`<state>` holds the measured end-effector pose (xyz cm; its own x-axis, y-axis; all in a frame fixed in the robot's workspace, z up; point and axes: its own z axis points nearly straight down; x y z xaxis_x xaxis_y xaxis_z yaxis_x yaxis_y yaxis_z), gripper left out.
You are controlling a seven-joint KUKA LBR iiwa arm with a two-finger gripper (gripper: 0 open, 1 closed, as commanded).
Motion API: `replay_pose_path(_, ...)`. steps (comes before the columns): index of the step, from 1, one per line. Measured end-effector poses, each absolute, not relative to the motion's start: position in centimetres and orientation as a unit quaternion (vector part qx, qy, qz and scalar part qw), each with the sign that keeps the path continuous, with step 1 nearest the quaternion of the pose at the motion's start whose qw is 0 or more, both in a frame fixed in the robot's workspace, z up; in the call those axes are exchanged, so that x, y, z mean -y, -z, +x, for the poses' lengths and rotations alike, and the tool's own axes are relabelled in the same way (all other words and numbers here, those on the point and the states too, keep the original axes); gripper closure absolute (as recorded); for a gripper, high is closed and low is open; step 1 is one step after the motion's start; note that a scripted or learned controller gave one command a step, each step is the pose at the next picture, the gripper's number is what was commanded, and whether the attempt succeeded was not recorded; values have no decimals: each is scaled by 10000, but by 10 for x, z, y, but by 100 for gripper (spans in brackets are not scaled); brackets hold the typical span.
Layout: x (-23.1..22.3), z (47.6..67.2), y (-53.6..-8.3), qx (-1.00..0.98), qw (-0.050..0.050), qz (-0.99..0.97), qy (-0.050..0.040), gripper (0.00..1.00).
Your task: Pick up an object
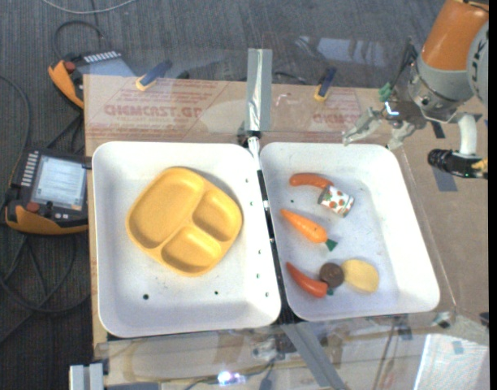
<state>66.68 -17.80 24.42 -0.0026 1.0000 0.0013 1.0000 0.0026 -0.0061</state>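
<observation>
Two shallow white bins side by side on bench. Left white bin [110, 299]: one yellow moulded plastic tray with three compartments [185, 219], lying flat, tilted askew, likely set aside as clutter. Right white bin [411, 250]: long orange carrot [303, 226], small orange carrot [309, 180], red chilli pepper [307, 280], dark round fruit [332, 275], yellow rounded lump [360, 275], small patterned white box [336, 201]; loosely scattered, mostly apart, presumably for easy picking. Two-finger gripper [377, 125] beyond right bin's far rim, fingers spread wide, nothing between them; every candidate object below and left of jaws, well apart.

Robotics lab: teach pendant [49, 192], floor cables [13, 104].
</observation>
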Motion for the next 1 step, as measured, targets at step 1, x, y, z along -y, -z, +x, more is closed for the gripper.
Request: replay_pose_path(1,143,668,-111,6559,8,-7548,-31,0)
